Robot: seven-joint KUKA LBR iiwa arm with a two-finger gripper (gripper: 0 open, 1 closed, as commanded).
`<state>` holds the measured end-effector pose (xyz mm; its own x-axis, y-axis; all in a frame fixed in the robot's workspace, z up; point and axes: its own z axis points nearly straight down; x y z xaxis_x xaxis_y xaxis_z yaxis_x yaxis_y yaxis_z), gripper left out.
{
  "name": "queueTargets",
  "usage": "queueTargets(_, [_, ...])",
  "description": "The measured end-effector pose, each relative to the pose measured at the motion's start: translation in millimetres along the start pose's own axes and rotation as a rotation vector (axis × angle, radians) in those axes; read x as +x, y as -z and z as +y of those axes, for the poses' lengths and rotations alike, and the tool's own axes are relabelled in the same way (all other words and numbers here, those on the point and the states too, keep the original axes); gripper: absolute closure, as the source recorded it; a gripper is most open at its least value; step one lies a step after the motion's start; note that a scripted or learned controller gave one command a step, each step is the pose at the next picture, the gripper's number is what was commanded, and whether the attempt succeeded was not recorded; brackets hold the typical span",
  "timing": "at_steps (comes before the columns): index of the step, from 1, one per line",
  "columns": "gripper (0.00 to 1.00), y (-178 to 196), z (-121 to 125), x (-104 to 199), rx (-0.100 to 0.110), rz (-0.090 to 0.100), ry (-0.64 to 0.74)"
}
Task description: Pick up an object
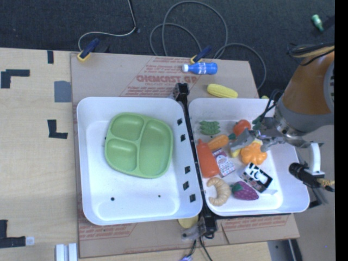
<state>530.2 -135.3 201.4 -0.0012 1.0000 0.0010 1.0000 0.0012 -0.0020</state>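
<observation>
The right bin (pixel 291 197) holds several toy foods: a green leafy piece (pixel 209 127), a red-orange tomato (pixel 242 126), a carrot (pixel 217 142), an orange bottle (pixel 206 160), a small red-and-white packet (pixel 223 162), a croissant (pixel 218 191), purple grapes (pixel 245 192), a black-and-white item (pixel 257 177) and an orange pepper (pixel 254 154). My gripper (pixel 246 141) reaches in from the right and hangs low over the bin's middle. It sits between the tomato and the pepper, just right of the carrot. Nothing is visibly held.
The left bin (pixel 89 162) carries a green divided plate (pixel 138 145). Behind the bins, a blue bottle (pixel 201 68) and a yellow corn cob (pixel 222 91) lie on the cardboard. Cables loop across the dark floor at the back.
</observation>
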Motion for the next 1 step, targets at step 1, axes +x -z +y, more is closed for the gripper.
queueTargets(1, [0.0, -32.5, 57.9, -34.9, -0.002, -0.002, 0.001])
